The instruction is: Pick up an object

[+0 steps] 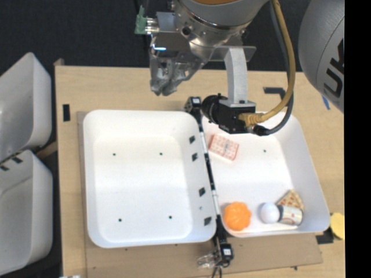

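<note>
Orange ball sat in right bin, near front corner, beside white ball. Looked light, round, prob slippery; you'd grip across middle. Jaws hung above worktop, behind bins; state unclear, can't tell.

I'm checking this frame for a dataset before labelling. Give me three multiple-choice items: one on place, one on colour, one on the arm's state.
1. Where does the orange ball lie?
A. left bin
B. right bin, near corner
C. on the bench

2. What colour is the patterned card?
A. red and white
B. blue
C. green

3. Where is the gripper?
A. down among the things in the right bin
B. raised over the bench behind the left bin
C. pressed on the ball

Answers: 1 B, it sits by the divider beside the white ball. 2 A, red pattern on white. 3 B, it hangs beyond the left bin, touching nothing.
</note>
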